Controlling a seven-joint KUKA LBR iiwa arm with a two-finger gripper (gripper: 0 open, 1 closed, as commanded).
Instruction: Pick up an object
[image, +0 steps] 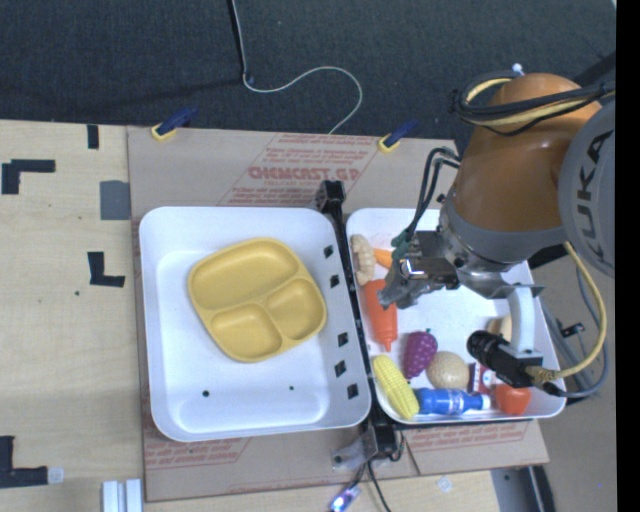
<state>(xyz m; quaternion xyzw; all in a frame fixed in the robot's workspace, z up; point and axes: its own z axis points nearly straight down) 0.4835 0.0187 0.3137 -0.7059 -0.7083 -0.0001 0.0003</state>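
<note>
My gripper (402, 287) hangs low over the upper left part of the right bin (548, 408), under the grey and orange wrist. Just below and left of it lies an orange carrot (382, 320). A purple bunch of grapes (420, 351), a yellow corn cob (395, 386), a tan potato (449, 370), a blue tube (451, 403) and a red piece (512, 399) lie along the bin's lower part. A beige and orange toy (364, 256) rests at the bin's upper left. The arm hides the bin's middle and right.
The left bin (170, 390) holds a yellow divided plate (258, 298). A black divider with clips (345, 300) runs between the bins. A thin cable (300, 80) loops over the dark floor at the back. Cardboard surrounds both bins.
</note>
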